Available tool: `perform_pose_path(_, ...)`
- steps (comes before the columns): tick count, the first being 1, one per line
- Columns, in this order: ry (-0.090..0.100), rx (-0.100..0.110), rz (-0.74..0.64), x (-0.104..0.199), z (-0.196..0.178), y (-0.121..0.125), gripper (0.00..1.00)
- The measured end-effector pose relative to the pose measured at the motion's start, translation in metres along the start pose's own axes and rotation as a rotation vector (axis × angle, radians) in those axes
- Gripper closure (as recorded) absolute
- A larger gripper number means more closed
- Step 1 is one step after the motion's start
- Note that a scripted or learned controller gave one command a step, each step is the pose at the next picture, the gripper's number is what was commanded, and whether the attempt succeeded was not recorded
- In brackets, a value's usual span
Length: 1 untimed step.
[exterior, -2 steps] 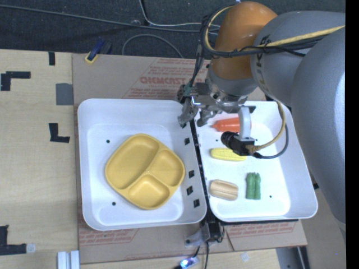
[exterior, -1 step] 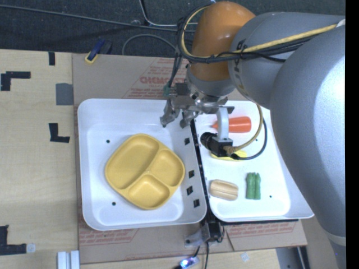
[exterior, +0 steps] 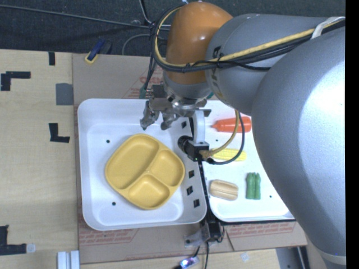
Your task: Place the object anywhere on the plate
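Low in the frame, right of middle, a bread roll (exterior: 223,190) and a green veggie (exterior: 253,185) lie in the right bin (exterior: 269,212). The yellow plate (exterior: 145,171) sits in the left bin (exterior: 90,150). Higher up, the gripper (exterior: 156,120) hangs above the plate's top edge, fingers apart, holding nothing. It could close on air and drop nothing on the plate.

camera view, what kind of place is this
Probably a robot lab test bench: two white bins taped onto cardboard, toy food such as a carrot beside a yellow plate, and loose cables behind.
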<state>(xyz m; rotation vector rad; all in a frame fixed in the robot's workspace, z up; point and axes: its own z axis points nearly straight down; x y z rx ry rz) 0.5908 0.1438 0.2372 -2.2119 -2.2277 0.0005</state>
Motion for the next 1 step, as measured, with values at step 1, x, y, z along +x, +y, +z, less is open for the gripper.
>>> perform_pose_path(1, -0.002, 0.000, 0.004, -0.0032, 0.0002, 0.0005, 0.00)
